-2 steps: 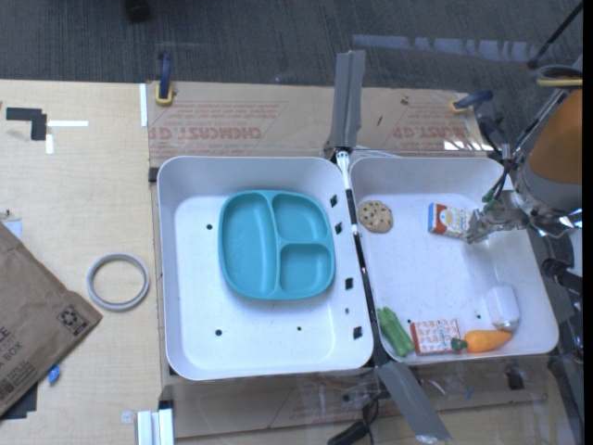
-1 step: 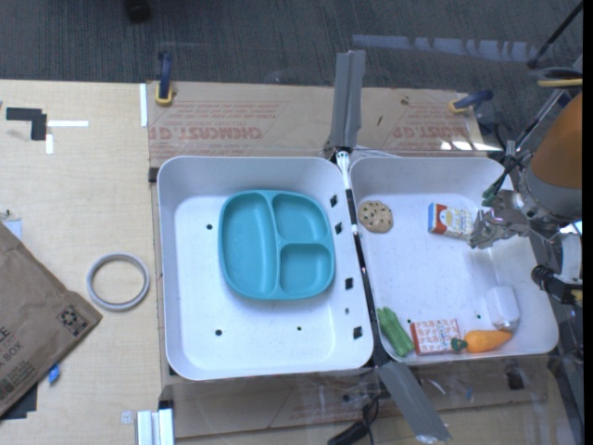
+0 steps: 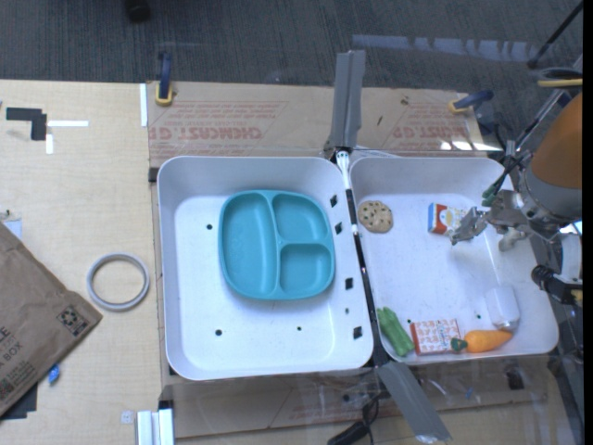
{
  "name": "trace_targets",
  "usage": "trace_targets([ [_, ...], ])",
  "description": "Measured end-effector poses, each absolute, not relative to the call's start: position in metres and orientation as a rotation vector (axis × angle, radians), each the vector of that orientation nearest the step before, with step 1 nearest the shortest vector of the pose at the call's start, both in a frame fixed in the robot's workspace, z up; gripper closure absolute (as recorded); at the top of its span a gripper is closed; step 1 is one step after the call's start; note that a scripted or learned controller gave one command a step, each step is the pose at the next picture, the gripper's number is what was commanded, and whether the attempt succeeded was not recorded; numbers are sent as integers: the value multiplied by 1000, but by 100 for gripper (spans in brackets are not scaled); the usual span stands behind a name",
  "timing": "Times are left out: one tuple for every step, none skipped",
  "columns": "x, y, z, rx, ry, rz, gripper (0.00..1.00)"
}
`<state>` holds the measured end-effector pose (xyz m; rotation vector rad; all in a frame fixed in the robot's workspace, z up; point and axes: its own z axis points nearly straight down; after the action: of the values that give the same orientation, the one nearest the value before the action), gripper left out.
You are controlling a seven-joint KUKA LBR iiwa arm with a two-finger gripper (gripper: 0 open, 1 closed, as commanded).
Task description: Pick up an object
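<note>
The right bin (image 3: pixel 408 276) holds a round cookie (image 3: pixel 375 215) near its back left. A small red, white and blue packet (image 3: pixel 442 218) lies further right. Along the front edge lie a green pickle (image 3: pixel 396 332), a red box (image 3: pixel 435 336) and an orange carrot (image 3: pixel 486 340). A pale translucent object (image 3: pixel 501 305) sits just above the carrot. My gripper (image 3: pixel 484 236) hangs over the right bin's back right part, just right of the packet. It looks open, with one fingertip (image 3: pixel 460 234) near the packet and nothing between the two.
The left bin (image 3: pixel 185 276) holds a teal divided plate (image 3: pixel 276 244). A tape ring (image 3: pixel 118 279) and a cardboard box (image 3: pixel 32 318) lie on the bench to the left. A grey divider (image 3: pixel 348 91) rises behind the bins.
</note>
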<state>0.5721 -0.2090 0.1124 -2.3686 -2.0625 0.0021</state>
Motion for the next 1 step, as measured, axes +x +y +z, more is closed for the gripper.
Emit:
trace_targets([
  [608,-159,91,-2462,-1951,3,0],
])
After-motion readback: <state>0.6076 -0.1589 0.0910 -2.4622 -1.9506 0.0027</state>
